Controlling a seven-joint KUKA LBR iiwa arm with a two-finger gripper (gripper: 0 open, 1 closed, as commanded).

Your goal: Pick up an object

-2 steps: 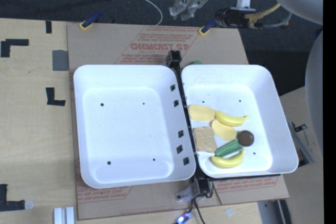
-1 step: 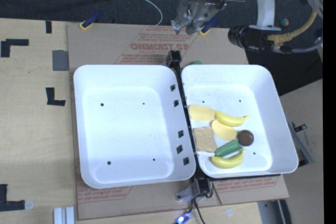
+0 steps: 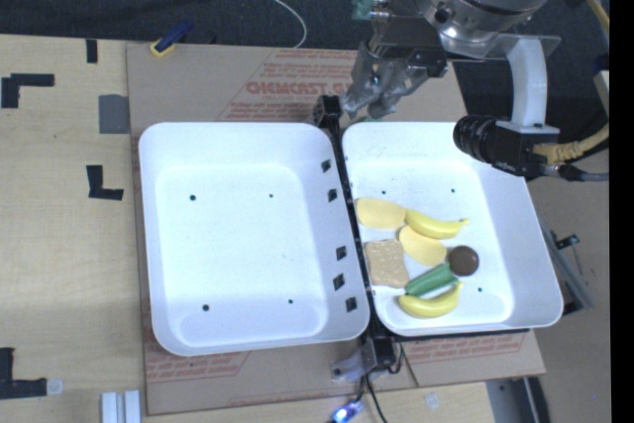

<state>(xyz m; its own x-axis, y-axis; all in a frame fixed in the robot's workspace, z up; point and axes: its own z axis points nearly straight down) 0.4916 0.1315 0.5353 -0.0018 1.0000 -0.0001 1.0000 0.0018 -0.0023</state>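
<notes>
Brown cardboard under two white bins, dark cloth behind, and our gripper point(image 3: 365, 99) hangs above the far rim of the right bin point(image 3: 515, 243), just past the divider; from up here we cannot tell its state.

The goods sit well below the gripper, toward the near end of the right bin: a yellow banana point(image 3: 434, 225), a pale yellow slice point(image 3: 379, 213), a second yellow piece point(image 3: 424, 247), a tan cracker-like square point(image 3: 385, 263), a brown round piece point(image 3: 463, 261), and a green pod point(image 3: 428, 279) lying on another banana point(image 3: 428, 304).

We judge these to be toy food: light, stiff, probably smooth and slippery. The upper banana looks like our best bet, pinched across its middle.

Trouble is the crowding: the pieces touch, and the divider clips point(image 3: 342, 258) stand close beside the cracker. The left bin point(image 3: 158, 213) sits off to the gripper's other side.
</notes>
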